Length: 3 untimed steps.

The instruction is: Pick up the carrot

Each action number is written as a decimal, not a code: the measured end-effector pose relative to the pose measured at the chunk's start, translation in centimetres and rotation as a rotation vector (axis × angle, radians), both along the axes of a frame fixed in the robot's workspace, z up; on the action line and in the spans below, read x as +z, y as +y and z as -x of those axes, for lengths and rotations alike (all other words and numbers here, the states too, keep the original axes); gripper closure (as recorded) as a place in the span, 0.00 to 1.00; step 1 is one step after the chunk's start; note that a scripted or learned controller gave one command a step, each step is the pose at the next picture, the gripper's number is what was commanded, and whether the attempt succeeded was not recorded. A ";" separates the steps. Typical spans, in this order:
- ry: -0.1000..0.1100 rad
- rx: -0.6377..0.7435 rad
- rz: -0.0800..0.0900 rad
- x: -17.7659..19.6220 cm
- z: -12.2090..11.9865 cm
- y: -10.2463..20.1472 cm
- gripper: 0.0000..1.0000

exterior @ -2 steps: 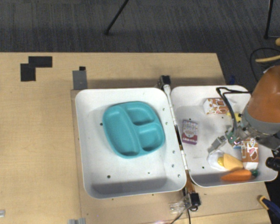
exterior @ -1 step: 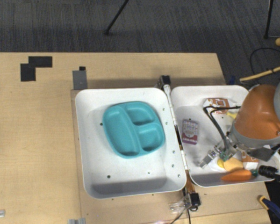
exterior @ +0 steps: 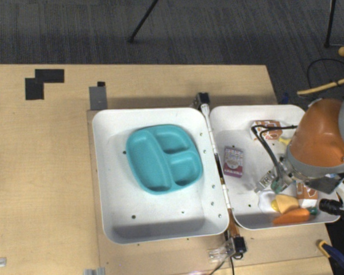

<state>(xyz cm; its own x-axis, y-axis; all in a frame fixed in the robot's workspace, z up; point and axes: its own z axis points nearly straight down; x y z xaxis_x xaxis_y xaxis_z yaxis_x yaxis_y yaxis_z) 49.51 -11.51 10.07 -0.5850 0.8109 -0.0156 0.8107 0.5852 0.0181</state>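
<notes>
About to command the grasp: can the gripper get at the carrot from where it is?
Probably yes: the carrot lies uncovered by the right bin's near wall, a yellow piece touching it.

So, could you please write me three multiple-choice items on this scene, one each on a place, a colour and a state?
1. Where does the carrot lie?
A. right bin's near edge
B. on the divided plate
C. on the bench

2. What colour is the divided plate?
A. red
B. teal
C. yellow

3. How does the carrot rest?
A. standing upright
B. lying flat
C. lifted clear of the bin

Answers: 1 A, it sits by the near wall of the right bin; 2 B, the plate in the left bin is teal; 3 B, it lies flat on the bin floor.
</notes>
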 end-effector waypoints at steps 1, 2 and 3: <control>0.002 0.117 0.004 -1.0 0.1 -3.3 1.00; 0.005 0.113 0.007 -1.0 0.2 -9.2 1.00; 0.005 -0.174 -0.001 14.8 0.4 -6.0 1.00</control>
